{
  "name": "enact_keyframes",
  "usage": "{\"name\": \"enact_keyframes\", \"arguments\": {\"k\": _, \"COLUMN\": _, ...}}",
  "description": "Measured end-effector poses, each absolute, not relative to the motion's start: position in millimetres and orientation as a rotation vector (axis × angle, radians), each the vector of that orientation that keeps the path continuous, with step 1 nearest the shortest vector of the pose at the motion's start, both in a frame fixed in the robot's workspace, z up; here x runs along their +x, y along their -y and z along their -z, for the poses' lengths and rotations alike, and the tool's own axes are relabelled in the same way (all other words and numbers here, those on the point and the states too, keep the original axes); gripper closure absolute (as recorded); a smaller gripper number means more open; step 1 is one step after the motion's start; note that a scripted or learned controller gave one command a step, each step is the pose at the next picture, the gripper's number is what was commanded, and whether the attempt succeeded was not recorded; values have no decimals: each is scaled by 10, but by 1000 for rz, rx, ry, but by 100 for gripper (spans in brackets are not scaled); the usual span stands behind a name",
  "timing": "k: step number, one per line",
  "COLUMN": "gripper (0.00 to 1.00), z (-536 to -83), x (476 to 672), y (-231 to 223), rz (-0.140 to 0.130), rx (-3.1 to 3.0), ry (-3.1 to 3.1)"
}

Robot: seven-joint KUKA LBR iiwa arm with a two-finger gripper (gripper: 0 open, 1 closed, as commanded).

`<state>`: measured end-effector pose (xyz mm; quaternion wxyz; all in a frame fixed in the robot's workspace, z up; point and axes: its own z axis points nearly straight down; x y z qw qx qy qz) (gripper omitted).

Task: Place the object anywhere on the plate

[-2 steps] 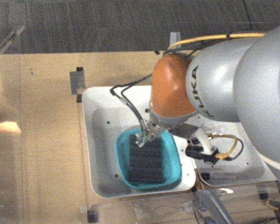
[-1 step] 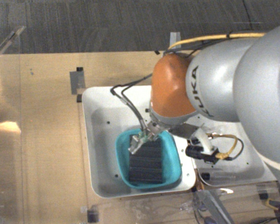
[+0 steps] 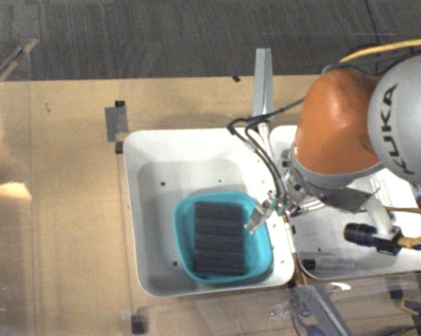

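The hand [image 3: 259,218] sits low over the right edge of the teal plate [image 3: 185,220], its pale metal fingertips [image 3: 254,220] pointing down and left toward the plate's rim. From this angle the tips look drawn close together, but whether anything is pinched between them cannot be told, and I cannot tell if they are truly closed. Just behind the hand is the wrist, with a small green spot and a bundle of black cables [image 3: 256,149] looping up from it across the divide between the bins.

The dark grey ribbed block [image 3: 219,237] lies flat on the teal plate, taking up most of the plate's middle, its long side running top to bottom and tilted slightly. Its upper right corner is just beside the fingertips; contact there cannot be made out.

The plate rests in the lower right part of the left bin [image 3: 152,204], close to the wall nearest the arm. The right bin [image 3: 333,252] lies alongside, largely covered by the arm's orange band [image 3: 331,129] and grey casing [image 3: 402,119] marked KUKA. A black cylindrical fitting [image 3: 372,236] with a yellow cable lies over the right bin's floor. Both bins stand on the light wooden tabletop [image 3: 63,233], with grey carpet beyond its far edge.
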<state>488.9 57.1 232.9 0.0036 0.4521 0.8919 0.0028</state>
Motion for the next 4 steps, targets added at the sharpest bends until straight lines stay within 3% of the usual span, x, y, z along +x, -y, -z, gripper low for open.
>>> {"name": "enact_keyframes", "arguments": {"k": 1, "gripper": 100, "z": -2439, "x": 4910, "y": -583, "rz": -16, "rx": 1413, "ry": -2792}}
{"name": "enact_keyframes", "arguments": {"k": 2, "gripper": 100, "z": -2077, "x": 5470, "y": -635, "rz": -6, "rx": 1332, "ry": -2839}}
{"name": "enact_keyframes", "arguments": {"k": 3, "gripper": 100, "z": -3232, "x": 5420, "y": -33, "rz": -9, "rx": 1328, "ry": -2835}}
{"name": "enact_keyframes", "arguments": {"k": 4, "gripper": 100, "z": -1846, "x": 5072, "y": -208, "rz": -5, "rx": 1068, "ry": -2949}}
